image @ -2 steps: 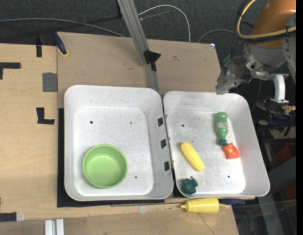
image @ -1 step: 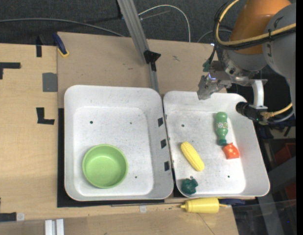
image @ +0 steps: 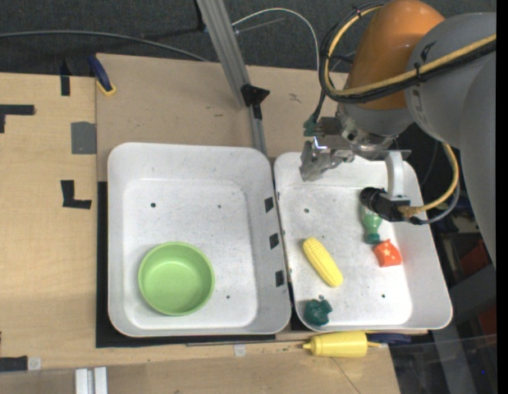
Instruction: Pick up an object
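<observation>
Camera view | gripper (image: pixel 318 164) metallic, upper centre-right over far rim of right bin (image: pixel 426 302), finger state cannot tell, nothing seen held | ridged yellow corn (image: pixel 322 261) mid-bin | dark green lump (image: pixel 318 310) near rim | orange block (image: pixel 387 254), green piece (image: pixel 371 224) right | round smooth green bowl (image: pixel 176 278) lower left bin (image: pixel 188 171) | yellow bottle (image: pixel 338 345) on bench below

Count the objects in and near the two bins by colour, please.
Yellow: 2, the corn and the bottle
Green: 3, the bowl, the dark green piece and the green piece
Orange-red: 1, the small piece
Total: 6
</observation>
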